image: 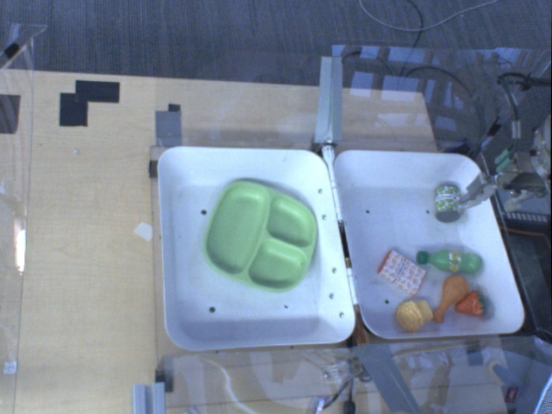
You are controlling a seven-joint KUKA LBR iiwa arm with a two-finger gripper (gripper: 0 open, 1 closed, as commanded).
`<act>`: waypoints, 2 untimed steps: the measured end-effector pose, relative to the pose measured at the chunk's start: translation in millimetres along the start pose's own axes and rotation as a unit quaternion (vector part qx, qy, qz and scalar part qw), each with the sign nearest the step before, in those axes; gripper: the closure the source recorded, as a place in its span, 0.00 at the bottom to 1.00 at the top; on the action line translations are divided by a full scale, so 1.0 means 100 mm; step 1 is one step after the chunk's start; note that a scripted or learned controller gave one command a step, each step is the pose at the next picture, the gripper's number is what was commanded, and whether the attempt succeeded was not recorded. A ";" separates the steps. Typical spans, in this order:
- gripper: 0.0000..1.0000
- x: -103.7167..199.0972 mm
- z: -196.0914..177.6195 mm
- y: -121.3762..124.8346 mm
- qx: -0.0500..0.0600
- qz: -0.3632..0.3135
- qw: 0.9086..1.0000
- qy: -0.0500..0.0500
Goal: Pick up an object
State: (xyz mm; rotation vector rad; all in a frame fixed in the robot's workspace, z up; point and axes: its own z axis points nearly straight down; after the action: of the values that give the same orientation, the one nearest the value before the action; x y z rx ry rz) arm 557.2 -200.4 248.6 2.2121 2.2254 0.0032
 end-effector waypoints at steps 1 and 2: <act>0.00 -0.04 1.51 0.47 -0.001 -0.037 0.999 0.000; 0.00 0.18 1.61 0.80 -0.002 -0.071 0.997 -0.001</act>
State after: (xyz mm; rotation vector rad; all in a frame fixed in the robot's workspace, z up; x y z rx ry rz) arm 637.4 -182.2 88.0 2.0455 2.3740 0.0061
